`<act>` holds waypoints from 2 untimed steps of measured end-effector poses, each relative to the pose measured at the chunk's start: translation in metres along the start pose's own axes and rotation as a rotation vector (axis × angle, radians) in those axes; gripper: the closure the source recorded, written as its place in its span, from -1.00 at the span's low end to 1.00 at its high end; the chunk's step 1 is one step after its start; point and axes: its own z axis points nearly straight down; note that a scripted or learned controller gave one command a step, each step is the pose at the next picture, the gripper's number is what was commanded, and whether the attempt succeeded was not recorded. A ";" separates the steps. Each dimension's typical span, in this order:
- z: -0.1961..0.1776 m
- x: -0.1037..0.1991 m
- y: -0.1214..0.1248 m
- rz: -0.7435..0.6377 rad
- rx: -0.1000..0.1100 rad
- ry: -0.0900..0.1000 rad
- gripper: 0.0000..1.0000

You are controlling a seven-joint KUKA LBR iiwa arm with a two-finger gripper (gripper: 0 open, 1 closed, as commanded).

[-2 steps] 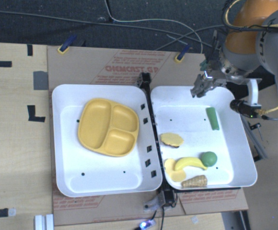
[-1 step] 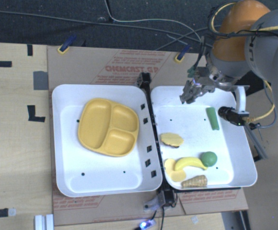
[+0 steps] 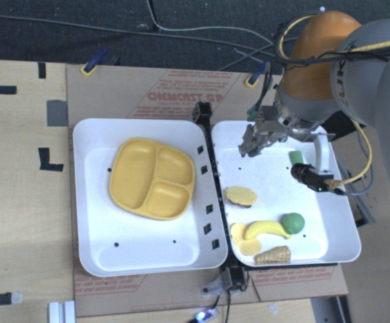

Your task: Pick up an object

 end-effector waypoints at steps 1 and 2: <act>0.013 0.053 -0.026 -0.003 0.001 0.001 1.00; 0.008 0.094 -0.051 -0.002 0.000 0.001 1.00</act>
